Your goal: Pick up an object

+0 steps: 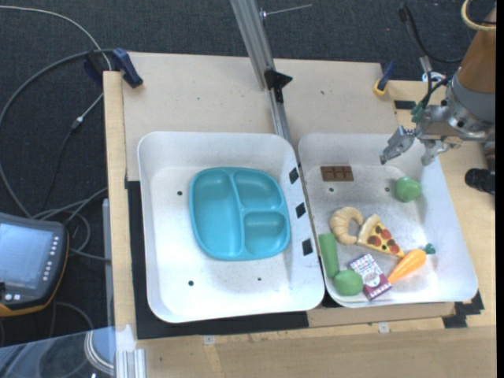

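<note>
My gripper (411, 153) hangs over the far right corner of the right bin (449, 211), fingers spread open with nothing between them. Just below it in the bin lies a green round fruit (407, 188). A brown chocolate bar (337, 173) rests to the left near the bin's far edge. Nearer the front are a croissant (345, 223), a pizza slice (379, 238), an orange carrot (409, 264), a green cucumber (328, 254), a green lime (349, 283) and a small printed packet (370, 275).
The left bin (161, 211) holds a blue divided plate (239, 211). A metal pole (256, 30) slants from the top down to the gap between the bins. Blue clamps (124, 65) grip the bench's far edge, and cables lie at left.
</note>
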`<action>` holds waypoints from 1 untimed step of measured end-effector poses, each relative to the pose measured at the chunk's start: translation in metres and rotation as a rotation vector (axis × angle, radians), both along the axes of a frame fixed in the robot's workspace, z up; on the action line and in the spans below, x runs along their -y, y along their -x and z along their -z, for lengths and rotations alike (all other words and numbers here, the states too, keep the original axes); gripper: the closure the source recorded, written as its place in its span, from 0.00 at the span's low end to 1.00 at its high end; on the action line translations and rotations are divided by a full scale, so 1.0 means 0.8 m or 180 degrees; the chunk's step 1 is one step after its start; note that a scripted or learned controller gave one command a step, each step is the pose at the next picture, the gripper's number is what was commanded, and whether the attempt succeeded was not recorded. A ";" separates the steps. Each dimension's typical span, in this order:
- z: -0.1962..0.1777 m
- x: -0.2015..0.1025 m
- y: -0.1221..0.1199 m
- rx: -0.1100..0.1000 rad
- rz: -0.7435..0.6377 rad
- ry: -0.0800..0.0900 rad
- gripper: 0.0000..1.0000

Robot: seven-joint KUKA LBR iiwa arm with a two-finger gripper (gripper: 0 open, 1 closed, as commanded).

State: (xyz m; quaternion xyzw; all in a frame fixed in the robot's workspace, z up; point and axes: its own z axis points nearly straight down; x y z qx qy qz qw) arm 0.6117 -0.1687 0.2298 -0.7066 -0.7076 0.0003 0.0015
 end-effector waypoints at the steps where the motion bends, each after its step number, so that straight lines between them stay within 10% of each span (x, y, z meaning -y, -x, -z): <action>1: 0.000 0.000 0.000 0.0000 -0.0001 0.0001 0.00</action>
